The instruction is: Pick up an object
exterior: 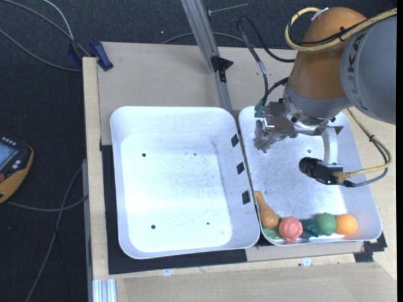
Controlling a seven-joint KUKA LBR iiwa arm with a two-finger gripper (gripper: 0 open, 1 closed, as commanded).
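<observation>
Along the near edge of the right bin (pixel 352 168) lies a row of small toy foods: an orange carrot-like piece (pixel 266 211), a pink ball (pixel 290 228), a green piece (pixel 325 223) and an orange ball (pixel 346 224). My gripper (pixel 266 137) hangs over the far left part of that bin, well away from the toys. Nothing shows between its fingers.
The left bin (pixel 126 121) sits beside the right one, with black clips (pixel 240 167) along the shared wall. A slanted metal post (pixel 201 27) rises behind the bins. A black sensor with a yellow cable (pixel 318 169) hangs under the wrist.
</observation>
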